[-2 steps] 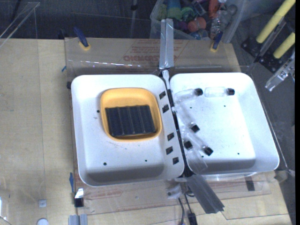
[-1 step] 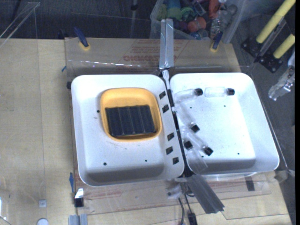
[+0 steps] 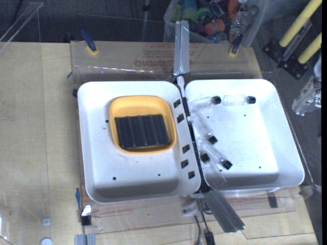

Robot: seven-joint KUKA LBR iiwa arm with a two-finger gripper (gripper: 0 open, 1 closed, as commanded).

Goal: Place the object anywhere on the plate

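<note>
A yellow square plate [image 3: 118,111] sits in the left bin [image 3: 94,167]. A dark grey ridged rectangular object [image 3: 142,130] lies flat on the plate, covering its middle and front part. My gripper [image 3: 306,102] hangs at the far right, outside the right bin's right rim, well away from the plate and the object. Nothing shows in its grasp.
The right bin [image 3: 255,157] holds several clear plastic pieces with black ends: one near the back [image 3: 232,100], others along its left side [image 3: 210,138] [image 3: 225,163]. A divider with black marks [image 3: 184,131] separates the bins. A clear box of colourful toys [image 3: 217,6] stands behind.
</note>
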